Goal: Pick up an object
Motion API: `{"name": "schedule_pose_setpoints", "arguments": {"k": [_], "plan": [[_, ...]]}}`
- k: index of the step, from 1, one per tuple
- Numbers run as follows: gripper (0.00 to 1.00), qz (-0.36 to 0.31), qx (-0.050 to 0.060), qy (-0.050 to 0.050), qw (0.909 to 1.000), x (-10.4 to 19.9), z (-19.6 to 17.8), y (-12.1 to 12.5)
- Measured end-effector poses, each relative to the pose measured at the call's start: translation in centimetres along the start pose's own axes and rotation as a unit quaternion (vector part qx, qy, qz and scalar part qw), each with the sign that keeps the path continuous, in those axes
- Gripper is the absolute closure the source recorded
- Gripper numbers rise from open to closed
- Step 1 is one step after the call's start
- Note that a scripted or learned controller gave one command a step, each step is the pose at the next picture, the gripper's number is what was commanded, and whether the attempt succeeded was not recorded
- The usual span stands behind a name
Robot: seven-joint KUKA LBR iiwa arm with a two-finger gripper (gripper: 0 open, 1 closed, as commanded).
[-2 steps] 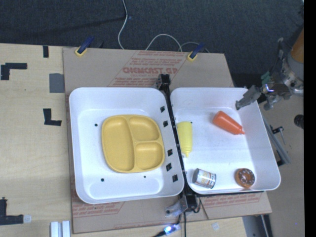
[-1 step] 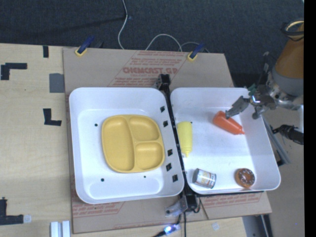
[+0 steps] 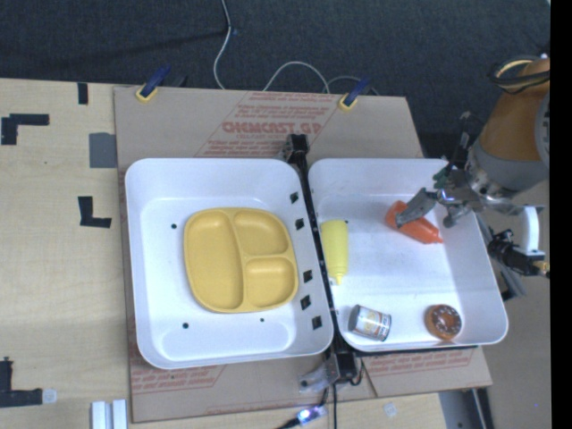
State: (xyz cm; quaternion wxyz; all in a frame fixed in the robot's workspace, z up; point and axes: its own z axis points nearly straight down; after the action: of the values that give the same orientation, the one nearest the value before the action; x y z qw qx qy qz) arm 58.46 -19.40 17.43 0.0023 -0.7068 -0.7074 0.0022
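Over the right bin [image 3: 465,266], the hand [image 3: 431,206] is seen spread open just above an orange carrot-like toy [image 3: 413,222], nothing gripped.

Red lettering reading "CHEMCAST GP" runs upside down across the brown cardboard sheet [image 3: 268,123] beneath the two white bins, with fainter red print along the sheet's near edge too small to read.
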Motion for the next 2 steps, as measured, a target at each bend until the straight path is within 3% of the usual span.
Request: {"name": "schedule_pose_setpoints", "arguments": {"k": [1, 2], "plan": [[0.00, 0.000, 0.000, 0.000, 1.0000, 0.3, 5.7, -1.1], [1.00, -0.001, -0.002, 0.000, 1.0000, 0.4, 4.4, -0.9]]}}
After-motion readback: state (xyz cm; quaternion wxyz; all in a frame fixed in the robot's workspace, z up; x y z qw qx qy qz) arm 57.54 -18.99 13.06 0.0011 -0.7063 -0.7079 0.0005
